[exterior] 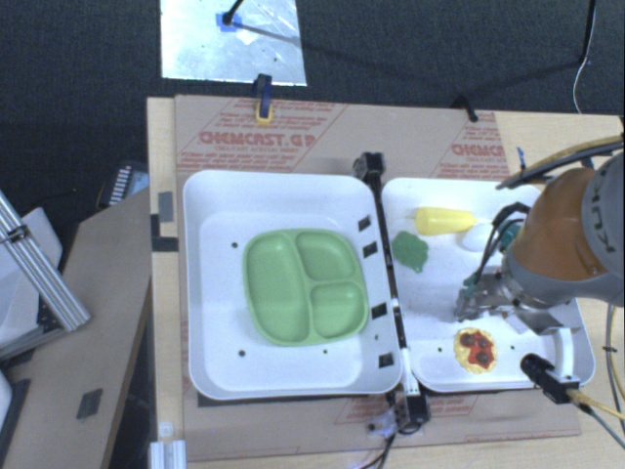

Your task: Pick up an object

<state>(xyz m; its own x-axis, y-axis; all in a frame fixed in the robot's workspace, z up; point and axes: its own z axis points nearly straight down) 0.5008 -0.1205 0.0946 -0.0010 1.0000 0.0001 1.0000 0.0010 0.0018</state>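
Camera view is showing the pincer (471, 306) hovering beside the pizza toy (476, 350); its opening cannot be told, risking a miss.

The arm (576, 233) is cut off by the right edge; part of the right bin (430, 374) is hidden beneath it.

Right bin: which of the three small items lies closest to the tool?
The pizza slice, yellow with red topping, just below the tool near the bin's front wall. The yellow corn-like piece and green piece lie farther back.
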